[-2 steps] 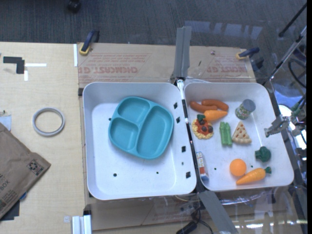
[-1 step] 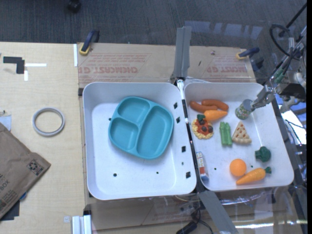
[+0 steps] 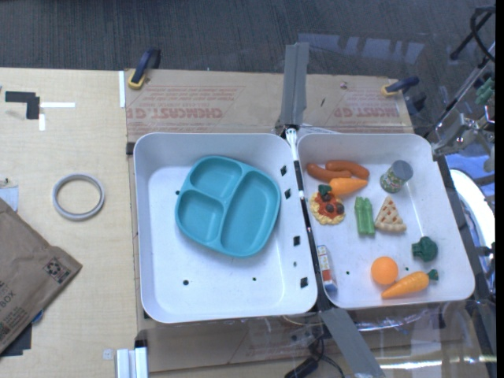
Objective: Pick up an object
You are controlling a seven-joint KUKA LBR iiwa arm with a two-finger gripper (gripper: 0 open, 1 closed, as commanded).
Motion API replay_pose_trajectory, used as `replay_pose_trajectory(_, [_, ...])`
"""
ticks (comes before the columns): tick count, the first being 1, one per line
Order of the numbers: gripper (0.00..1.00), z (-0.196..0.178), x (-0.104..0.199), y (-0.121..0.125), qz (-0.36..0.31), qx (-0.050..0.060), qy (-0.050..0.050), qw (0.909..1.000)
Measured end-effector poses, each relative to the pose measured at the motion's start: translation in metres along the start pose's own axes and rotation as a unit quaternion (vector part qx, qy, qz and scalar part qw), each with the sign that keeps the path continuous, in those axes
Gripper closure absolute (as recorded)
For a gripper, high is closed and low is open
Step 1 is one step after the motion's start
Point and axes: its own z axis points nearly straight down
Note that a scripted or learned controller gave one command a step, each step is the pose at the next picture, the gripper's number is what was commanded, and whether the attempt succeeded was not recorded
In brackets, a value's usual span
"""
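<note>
I judge nothing picked yet: toy food, including the orange [image 3: 384,270] and carrot [image 3: 406,283] at lower right, lies in the right bin [image 3: 449,211]. I cannot tell the gripper's state.

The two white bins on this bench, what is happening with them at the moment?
Nothing is being handled right now. The left bin holds a teal divided plate, lying flat. The right bin holds toy food: a hot dog, a carrot, a small pizza, green beans, a pizza slice, a can, broccoli, an orange and a second carrot. Every piece rests in the bin; no pick has begun.
</note>
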Motion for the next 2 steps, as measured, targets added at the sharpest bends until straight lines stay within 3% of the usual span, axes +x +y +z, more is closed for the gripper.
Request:
replay_pose_trajectory(1, [0.00,0.141,0.041,0.053,-0.043,0.001,0.001,0.9991])
replay_pose_trajectory(2, [0.00,0.105,0.078,0.048,-0.155,-0.003,0.001,0.9878])
